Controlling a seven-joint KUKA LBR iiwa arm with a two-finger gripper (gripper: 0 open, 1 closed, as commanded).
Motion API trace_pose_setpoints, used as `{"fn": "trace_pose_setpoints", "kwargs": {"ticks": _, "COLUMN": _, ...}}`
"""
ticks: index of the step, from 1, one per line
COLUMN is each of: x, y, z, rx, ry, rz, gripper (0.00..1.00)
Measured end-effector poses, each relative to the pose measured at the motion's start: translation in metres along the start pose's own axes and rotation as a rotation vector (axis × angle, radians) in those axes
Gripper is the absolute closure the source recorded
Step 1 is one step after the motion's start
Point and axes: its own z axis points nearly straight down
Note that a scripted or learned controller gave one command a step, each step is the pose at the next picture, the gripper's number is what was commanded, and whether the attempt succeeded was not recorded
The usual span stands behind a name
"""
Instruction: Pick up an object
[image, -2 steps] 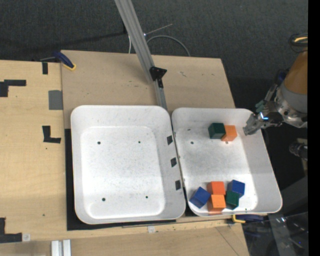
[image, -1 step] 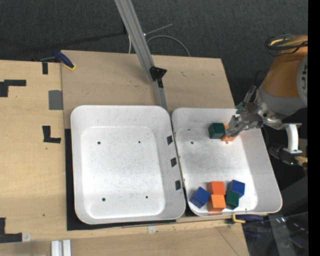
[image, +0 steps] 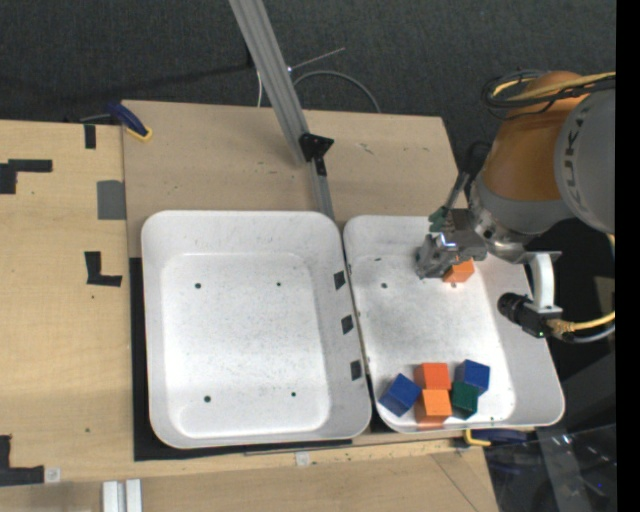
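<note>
Pincer (image: 440, 258) sits low over the far part of the right bin (image: 400, 330), with the grey arm (image: 545, 150) coming in from the right. Whether the pincer is spread or closed cannot be told; its tip is a dark grey blur from this angle.

A small orange block (image: 461, 270) lies just beside the pincer, on its right and slightly nearer the camera, touching or almost touching the tip. Nothing shows the block being gripped. It looks close to cubic, so no clear long axis; its faces seem turned a little off the bin walls, but it is too small to be sure.

Well apart from the pincer, toward the near edge of the same bin, 5 blocks huddle together: 2 blue (image: 400, 393), 2 orange (image: 434, 376), 1 green (image: 464, 400). The left bin (image: 240, 330) lies beyond the pincer's left.

Judgement on doing the step well: the pincer looks offset from the lone orange block, so it should centre over the block before closing, square to 2 opposite faces, then lift straight up. Closing off-centre would likely nudge the block aside. The lone block is the easier target than the crowded cluster.
</note>
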Motion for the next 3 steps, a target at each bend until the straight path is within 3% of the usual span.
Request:
{"fn": "trace_pose_setpoints", "kwargs": {"ticks": 2, "x": 0.108, "y": -0.012, "z": -0.002, "rx": 0.002, "ry": 0.000, "rz": 0.000, "gripper": 1.00}}
{"fn": "trace_pose_setpoints", "kwargs": {"ticks": 3, "x": 0.153, "y": -0.006, "z": -0.001, "rx": 0.001, "ry": -0.001, "rz": 0.001, "gripper": 1.00}}
